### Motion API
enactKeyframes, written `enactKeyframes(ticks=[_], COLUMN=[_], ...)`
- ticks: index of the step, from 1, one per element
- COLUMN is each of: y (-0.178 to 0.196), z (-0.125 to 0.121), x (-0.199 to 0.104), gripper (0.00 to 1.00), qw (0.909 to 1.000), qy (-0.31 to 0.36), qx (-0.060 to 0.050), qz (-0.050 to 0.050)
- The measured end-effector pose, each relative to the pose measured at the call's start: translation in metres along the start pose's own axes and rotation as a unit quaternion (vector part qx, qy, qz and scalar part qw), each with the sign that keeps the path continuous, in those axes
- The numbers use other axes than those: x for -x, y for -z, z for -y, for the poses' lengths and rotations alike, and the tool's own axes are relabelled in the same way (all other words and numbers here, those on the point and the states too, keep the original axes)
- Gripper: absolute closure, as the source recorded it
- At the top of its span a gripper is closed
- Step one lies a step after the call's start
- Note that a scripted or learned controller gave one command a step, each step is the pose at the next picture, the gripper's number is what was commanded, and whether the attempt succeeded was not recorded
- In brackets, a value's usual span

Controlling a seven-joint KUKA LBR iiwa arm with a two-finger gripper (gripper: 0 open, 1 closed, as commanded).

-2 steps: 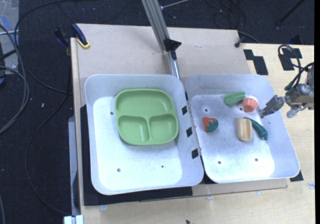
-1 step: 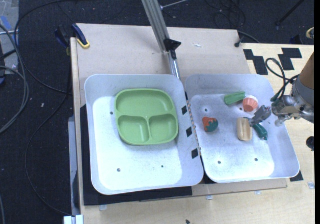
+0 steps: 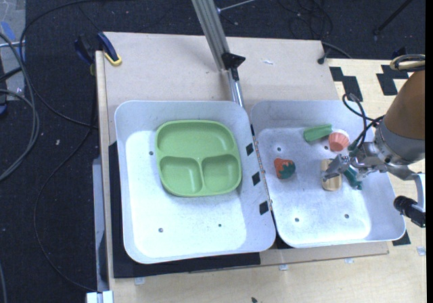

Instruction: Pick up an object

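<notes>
Hovering low in right bin (image 3: 379, 230), pincer (image 3: 338, 172) over tan block (image 3: 331, 182), likely target; green piece (image 3: 316, 134) beyond, red-green toy (image 3: 285, 168) left. Grip state: cannot tell.

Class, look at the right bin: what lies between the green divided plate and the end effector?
In the camera view, a small red-and-green object lies between the green divided plate and the end effector.

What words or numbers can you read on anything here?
None. No words, labels or numbers can be read in this picture.
The green tray, the white bins and the small toys carry no print.
The black marks on the bench at the right are plain shapes, not letters.
</notes>
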State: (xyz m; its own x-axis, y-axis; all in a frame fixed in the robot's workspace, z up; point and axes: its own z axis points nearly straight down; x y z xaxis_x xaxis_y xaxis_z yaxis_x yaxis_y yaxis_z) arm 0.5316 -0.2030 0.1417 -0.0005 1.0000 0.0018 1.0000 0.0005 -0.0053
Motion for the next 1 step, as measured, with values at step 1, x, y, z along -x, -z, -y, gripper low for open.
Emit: enactKeyframes(ticks=[1], y=[-0.0469], z=[-0.0038], x=[-0.0052], gripper=[0.00], qw=[1.0000], qy=[0.002], qx=[0.004], qz=[-0.004])
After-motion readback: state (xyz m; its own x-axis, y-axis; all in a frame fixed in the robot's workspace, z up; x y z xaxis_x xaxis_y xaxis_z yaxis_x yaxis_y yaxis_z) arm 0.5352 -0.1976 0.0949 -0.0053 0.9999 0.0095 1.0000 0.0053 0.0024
